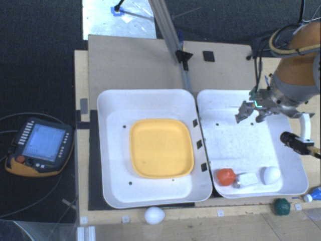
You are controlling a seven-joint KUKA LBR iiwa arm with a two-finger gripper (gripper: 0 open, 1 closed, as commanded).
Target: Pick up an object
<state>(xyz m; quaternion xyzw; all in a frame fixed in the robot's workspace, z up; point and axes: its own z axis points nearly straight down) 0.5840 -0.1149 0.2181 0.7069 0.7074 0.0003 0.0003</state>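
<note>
- a handheld control pendant (37, 147) lay on the dark floor at far left, screen lit
- the left bin (108, 185) held a smooth square yellow plate (161, 147) with rounded corners
- a white egg-shaped thing (154, 215) sat on the bench just outside that bin
- the right bin (220, 114) held a glossy orange-red object (225, 176), a small white piece (246, 179), perhaps a bottle, and a white ball (271, 174) along its near wall
- the gripper (249, 113) hovered over the bin's far part, fingers apart, nothing between them
- judged best: travel toward the near wall, centre over one object, descend straight, close gently, since round smooth shapes likely slip
</note>
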